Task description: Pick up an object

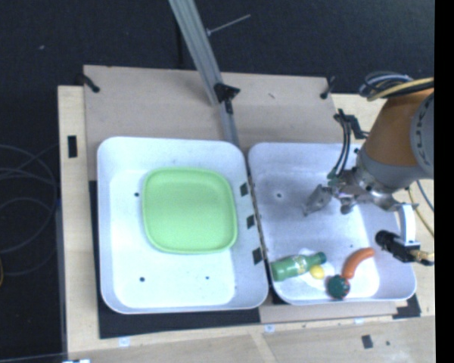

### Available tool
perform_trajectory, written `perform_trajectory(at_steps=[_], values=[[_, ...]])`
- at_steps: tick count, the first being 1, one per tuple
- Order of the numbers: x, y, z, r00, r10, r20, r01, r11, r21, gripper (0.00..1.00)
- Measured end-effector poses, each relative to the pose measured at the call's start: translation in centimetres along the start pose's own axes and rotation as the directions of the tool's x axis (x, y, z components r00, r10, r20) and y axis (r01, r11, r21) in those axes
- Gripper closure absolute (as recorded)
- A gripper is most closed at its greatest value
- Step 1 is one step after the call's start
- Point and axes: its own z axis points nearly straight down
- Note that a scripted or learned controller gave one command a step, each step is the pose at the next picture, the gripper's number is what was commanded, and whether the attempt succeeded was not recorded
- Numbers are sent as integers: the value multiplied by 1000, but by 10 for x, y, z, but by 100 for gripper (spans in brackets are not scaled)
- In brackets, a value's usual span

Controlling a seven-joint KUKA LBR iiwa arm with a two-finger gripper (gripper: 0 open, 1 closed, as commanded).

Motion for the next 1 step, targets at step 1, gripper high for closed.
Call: perform_trajectory(at_steps=[1], values=[[-1, 1, -13, 1000, 1, 0, -1, 1000, -5, 100]])
